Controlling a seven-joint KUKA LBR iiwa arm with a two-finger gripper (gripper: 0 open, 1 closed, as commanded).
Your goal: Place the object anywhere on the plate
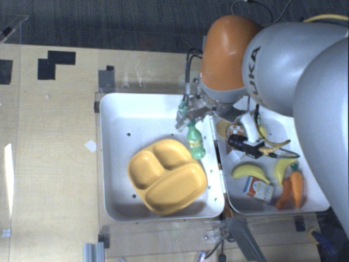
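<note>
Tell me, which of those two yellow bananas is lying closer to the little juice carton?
The banana lying crosswise in the right bin, just above the carton. The other banana stands more upright, next to the carrot.

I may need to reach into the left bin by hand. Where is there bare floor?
Left bin: bare strip between its left wall and the yellow plate, and its far-left corner. Crowded near the divider, around the gripper and green bottle.
</note>
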